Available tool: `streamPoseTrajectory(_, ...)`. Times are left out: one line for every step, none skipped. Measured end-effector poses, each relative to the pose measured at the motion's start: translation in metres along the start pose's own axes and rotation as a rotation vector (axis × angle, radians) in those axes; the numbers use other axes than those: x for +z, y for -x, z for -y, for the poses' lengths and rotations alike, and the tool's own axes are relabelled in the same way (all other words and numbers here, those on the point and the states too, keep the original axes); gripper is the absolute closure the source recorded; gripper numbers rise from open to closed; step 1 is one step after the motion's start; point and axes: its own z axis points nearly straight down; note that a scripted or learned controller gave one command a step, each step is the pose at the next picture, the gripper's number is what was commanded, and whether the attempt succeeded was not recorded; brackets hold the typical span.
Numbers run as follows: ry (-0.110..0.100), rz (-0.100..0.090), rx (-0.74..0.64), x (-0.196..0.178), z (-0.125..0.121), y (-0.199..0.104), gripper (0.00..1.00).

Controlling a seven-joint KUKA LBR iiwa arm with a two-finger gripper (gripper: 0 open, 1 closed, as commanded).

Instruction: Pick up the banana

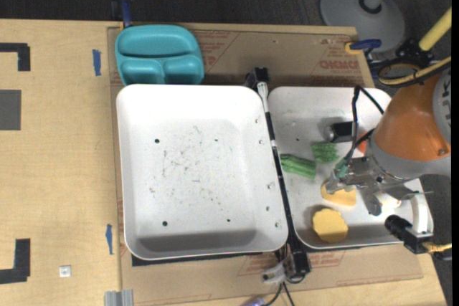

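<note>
The banana (pixel 338 195) is a pale yellow piece lying in the right bin (pixel 305 107), near its middle. Only its lower left part shows, since the arm's wrist covers the rest. My gripper (pixel 351 180) hangs directly over the banana's upper edge, at or very close to it. The grey wrist and the orange band (pixel 405 131) reach in from the right and hide much of the bin's right half.
Two green pieces (pixel 324 152) (pixel 297 166) lie just left of the gripper. A yellow lump (pixel 330 224) sits near the right bin's front edge. The left bin (pixel 193 168) adjoins it, and a teal divided tray (pixel 159 54) stands behind that.
</note>
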Motion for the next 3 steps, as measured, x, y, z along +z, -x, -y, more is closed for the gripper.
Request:
streamPoseTrajectory(-0.015,0.0,0.326,-0.067,-0.091,-0.043,1.0)
streamPoseTrajectory(-0.016,-0.001,0.326,-0.066,-0.091,-0.043,0.0)
streamPoseTrajectory(-0.011,-0.001,0.069,-0.145,-0.035,0.053,0.0)
